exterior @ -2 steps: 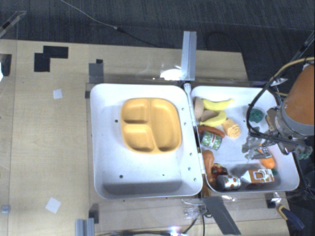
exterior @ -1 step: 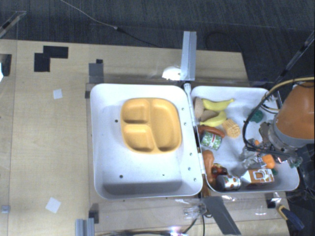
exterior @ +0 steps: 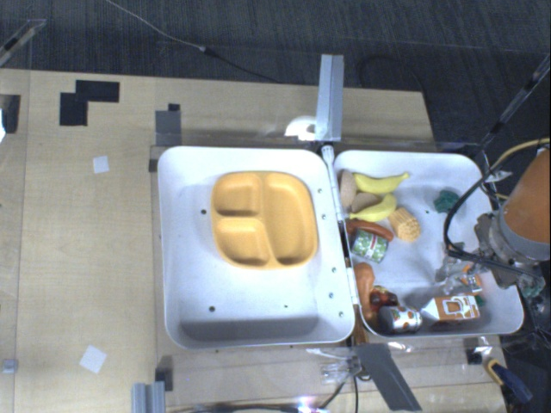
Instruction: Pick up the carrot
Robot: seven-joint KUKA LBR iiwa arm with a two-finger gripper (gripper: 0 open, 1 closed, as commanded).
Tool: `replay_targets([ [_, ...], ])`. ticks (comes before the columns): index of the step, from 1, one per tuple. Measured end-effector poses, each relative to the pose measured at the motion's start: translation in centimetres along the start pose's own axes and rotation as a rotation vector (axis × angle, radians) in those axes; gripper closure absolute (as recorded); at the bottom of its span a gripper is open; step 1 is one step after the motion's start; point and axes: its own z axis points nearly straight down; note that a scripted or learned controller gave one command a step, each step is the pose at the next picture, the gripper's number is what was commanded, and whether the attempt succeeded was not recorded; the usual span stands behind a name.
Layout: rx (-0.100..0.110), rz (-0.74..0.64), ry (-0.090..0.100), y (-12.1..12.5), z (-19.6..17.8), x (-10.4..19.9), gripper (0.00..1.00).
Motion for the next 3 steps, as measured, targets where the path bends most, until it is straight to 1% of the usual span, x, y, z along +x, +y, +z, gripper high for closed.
replay_targets([
  [1,0.001,0.306,-0.008,5.1,1.2,-3.7,1.0],
  [2,0.004,0.248,-0.003,0.0,1.1,-0.1,1.0],
  [3,0.001,0.407,-0.001,0.1,-2.5,0.8,1.0],
])
